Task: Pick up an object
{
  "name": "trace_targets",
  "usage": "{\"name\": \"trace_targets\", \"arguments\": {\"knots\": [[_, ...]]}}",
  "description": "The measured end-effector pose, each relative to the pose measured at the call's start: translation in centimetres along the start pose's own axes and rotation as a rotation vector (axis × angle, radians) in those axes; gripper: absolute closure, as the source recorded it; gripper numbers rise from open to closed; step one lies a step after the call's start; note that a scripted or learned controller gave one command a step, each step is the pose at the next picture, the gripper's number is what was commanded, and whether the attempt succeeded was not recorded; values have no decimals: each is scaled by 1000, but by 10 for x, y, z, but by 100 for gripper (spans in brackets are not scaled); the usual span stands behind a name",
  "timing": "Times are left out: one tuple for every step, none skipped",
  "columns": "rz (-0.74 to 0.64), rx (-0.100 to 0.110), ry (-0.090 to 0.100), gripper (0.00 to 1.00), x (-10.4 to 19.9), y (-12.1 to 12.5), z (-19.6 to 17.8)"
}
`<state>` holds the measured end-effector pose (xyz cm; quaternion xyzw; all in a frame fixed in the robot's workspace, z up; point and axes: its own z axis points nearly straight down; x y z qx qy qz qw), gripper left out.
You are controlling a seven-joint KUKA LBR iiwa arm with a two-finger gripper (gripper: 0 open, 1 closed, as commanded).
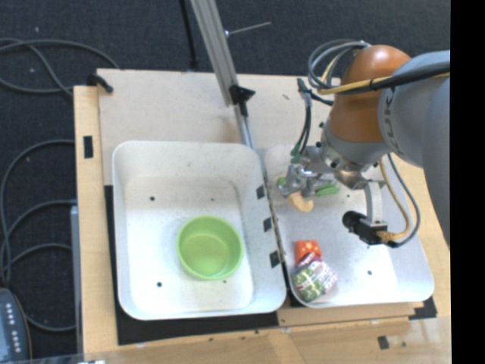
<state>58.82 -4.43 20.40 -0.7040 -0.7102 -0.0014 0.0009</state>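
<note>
A: How far along is the pick, would you say?

B: Early or mid-attempt, by my reading. The gripper (pixel 303 184) sits low in the right bin (pixel 394 268), at its upper left corner close to the wall shared with the left bin (pixel 136 173). Just below it lies a small pale tan object (pixel 303 203), and something thin and green (pixel 327 191) pokes out beside the gripper.

A: Is anything actually held?

B: I can't tell. The wrist and its cables crowd that spot, so whether the fingers are spread, pressed together or pinching something is not readable from above. The tan piece looks to be resting on the bin floor, touching or just beside the gripper, but I wouldn't call it gripped.

A: What else could it go for?

B: A crumpled packet, red at the top and green and white below (pixel 311 273), lies against the right bin's lower left corner, well apart from the gripper. A light green bowl (pixel 210 247) stands upright in the left bin, apart from the arm altogether.

A: So what's left?

B: Nearly everything that counts. No object is clearly off a bin floor. A secure hold and a lift must both be shown before the task is done.
</note>
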Motion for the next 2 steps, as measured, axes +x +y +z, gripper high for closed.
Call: {"name": "trace_targets", "arguments": {"knots": [[0, 0, 0, 100, 52, 5, -3], [-1, 0, 0, 100, 110, 6, -13]]}}
